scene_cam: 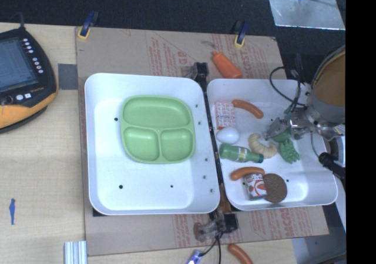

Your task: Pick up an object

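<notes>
End effector (281, 130) low at 3 o'clock in the right bin (317, 195), just over green leafy toy (288, 150); finger state impossible to tell. Crowded around: banana (262, 145) and green bottle (239, 153) at 9 o'clock of it, sausage (247, 107) at 11, egg (228, 136) near the dividing rim, can (254, 186) and brown disc (274, 187) at 6. Open floor along the far rim at 12. Left bin (106, 192) roomy, green tray (158, 129) at centre.

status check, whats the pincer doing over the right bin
Pincer low in right bin, over green leafy toy. No grasp confirmed. Banana and green bottle crowd close on its left.
</notes>
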